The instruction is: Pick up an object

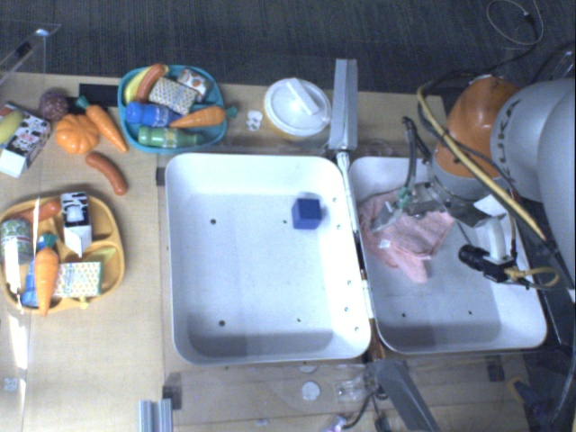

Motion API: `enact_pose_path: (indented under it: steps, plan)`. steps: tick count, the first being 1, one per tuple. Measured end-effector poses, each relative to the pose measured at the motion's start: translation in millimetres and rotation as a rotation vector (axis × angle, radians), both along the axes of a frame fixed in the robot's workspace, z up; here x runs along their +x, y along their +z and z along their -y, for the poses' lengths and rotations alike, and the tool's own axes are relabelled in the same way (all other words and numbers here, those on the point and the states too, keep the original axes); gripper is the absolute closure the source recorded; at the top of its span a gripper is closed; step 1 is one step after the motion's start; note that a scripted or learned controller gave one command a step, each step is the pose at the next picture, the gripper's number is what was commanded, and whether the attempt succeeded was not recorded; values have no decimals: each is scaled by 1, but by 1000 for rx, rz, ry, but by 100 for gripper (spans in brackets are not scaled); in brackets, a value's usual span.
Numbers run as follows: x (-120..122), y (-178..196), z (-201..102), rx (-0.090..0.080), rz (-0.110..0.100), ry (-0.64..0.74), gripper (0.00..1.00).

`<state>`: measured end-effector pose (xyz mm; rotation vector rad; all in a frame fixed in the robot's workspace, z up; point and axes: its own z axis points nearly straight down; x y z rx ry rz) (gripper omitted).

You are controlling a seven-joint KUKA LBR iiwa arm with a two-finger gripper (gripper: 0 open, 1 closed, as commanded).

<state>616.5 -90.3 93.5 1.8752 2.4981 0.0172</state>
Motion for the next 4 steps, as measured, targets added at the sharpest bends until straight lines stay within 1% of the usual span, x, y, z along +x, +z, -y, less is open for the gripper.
enact_pose_path:
  steps: [1,2,3,4]
  plan:
    - [46,-2,7,2,-13,27,0]
    - [20,-1,42,-5,-3,238,0]
    - [-8,0,9,-7,-1,316,0]
    - [15,-1,16,-4,-4,296,0]
